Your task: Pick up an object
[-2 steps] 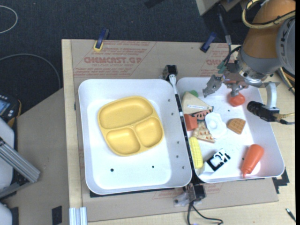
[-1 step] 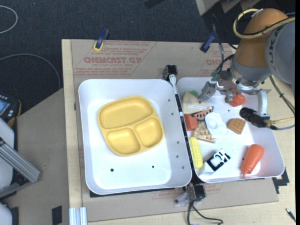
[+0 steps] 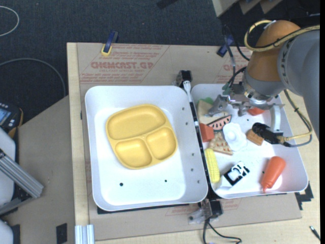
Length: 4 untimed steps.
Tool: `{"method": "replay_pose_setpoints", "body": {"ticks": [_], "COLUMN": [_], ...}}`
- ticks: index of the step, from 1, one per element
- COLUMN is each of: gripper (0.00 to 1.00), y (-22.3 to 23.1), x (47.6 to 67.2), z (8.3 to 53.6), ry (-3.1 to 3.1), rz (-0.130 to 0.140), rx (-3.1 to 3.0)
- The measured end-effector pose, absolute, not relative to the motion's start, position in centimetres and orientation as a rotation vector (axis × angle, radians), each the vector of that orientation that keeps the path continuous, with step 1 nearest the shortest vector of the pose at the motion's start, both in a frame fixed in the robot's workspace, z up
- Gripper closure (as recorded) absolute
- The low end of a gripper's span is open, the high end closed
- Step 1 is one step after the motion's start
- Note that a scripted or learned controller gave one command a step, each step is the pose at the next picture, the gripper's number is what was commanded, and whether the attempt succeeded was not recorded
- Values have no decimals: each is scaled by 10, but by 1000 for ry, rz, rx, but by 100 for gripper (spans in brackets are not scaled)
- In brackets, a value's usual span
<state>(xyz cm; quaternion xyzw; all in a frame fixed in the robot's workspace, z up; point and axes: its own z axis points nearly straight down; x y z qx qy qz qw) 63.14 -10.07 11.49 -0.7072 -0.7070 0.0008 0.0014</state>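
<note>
Left shallow white bin: yellow three-compartment plastic plate, sitting a bit far-left of centre.

Right shallow white bin: toy food pile. Yellow corn cob along left wall, orange plastic carrot near right, black-and-white block near edge, watermelon slice, tan cracker wedge, white round lump.

Two-finger gripper low over far-left part of right bin, above watermelon slice; can't tell its state, honestly.

Cardboard sheet under bins, red print reads "CHEMCAST".

The right bin holds toy food: a carrot lying tilted near its right wall and a corn cob along its left wall. A watermelon slice and a waffle wedge lie between.
</note>
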Motion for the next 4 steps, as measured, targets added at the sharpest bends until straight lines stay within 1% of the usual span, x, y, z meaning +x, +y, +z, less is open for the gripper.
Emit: {"method": "replay_pose_setpoints", "body": {"ticks": [1, 2, 3, 4], "gripper": [0, 100, 100, 100], "y": [-102, -101, -92, -91], "x": [634, 635, 634, 635], "z": [106, 115, 172, 226], "ry": [-2227, -2226, -2227, -2228], "rz": [-5, -11, -5, -7], "rx": [-2223, -2226, -2223, -2224]}}
